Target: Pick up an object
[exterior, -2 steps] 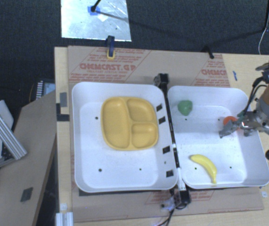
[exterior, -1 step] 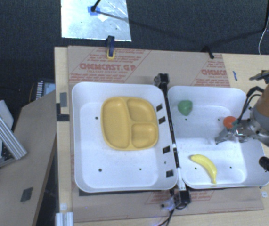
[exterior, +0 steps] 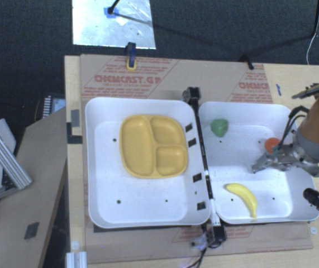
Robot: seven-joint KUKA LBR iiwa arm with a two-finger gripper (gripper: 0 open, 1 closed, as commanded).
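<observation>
Left bin (exterior: pixel 100 205): yellow three-compartment plate (exterior: pixel 152 146); right bin (exterior: pixel 243 113): green object (exterior: pixel 219 127) at rear, banana (exterior: pixel 243 196) at front, orange-red object (exterior: pixel 271 145) beside the gripper (exterior: pixel 258 167), arm (exterior: pixel 318 133) entering from the right.

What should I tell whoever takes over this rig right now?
Gripper: low in the right bin, near its middle; nothing is seen between its fingers.
Right bin: green object near the far left corner, banana at the front, orange-red object just behind the gripper.
Left bin: yellow divided plate.
Done: no pick yet.
Left: grasp one object and lift it.
</observation>
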